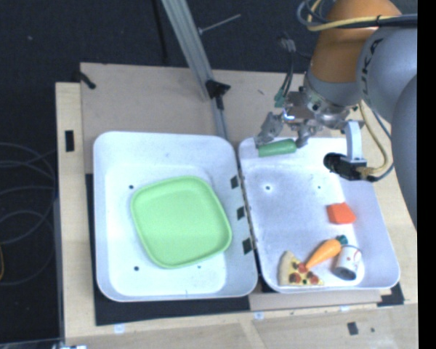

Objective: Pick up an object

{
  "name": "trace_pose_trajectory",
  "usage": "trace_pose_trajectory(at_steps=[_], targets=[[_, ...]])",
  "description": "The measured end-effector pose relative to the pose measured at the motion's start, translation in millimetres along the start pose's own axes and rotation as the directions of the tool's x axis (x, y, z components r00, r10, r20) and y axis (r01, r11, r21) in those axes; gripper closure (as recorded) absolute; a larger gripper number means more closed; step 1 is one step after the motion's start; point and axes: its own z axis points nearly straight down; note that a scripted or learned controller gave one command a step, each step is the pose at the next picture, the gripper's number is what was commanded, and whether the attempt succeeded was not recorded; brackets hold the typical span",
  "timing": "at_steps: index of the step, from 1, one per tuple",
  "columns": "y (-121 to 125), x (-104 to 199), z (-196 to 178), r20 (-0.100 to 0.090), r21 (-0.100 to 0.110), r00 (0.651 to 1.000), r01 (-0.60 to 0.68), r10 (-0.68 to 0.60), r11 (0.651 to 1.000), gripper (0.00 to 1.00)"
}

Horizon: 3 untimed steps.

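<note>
Pizza slice (pixel 298 270): one, lying at the near edge of the right bin (pixel 291 195), touching the carrot.
Carrot (pixel 324 252): one, orange, tilted, its tip toward the pizza slice.
Cup (pixel 346 262): one small pale item just right of the carrot; its shape is hard to make out, so the name is uncertain.
Orange block (pixel 340 213): one, apart from the near cluster, toward the right wall.
Green plate (pixel 180 221): one, squarish, flat in the middle of the left bin (pixel 109 195).
Bins: two, white, side by side, touching along the centre.
Green object (pixel 276 148): one, elongated, at the far-left corner of the right bin, directly under my claw.
My claw (pixel 285 131): poised at the green object; I cannot tell whether it grips or merely touches it, as my wrist hides the contact.
My arm (pixel 363 49): cut off at the right edge.
</note>
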Motion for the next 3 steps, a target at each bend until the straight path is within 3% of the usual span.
trace_pose_trajectory(at_steps=[3], targets=[[-85.0,135.0,-6.7,0.000,0.001,1.000,0.001,-0.001,1.000,1.00]])
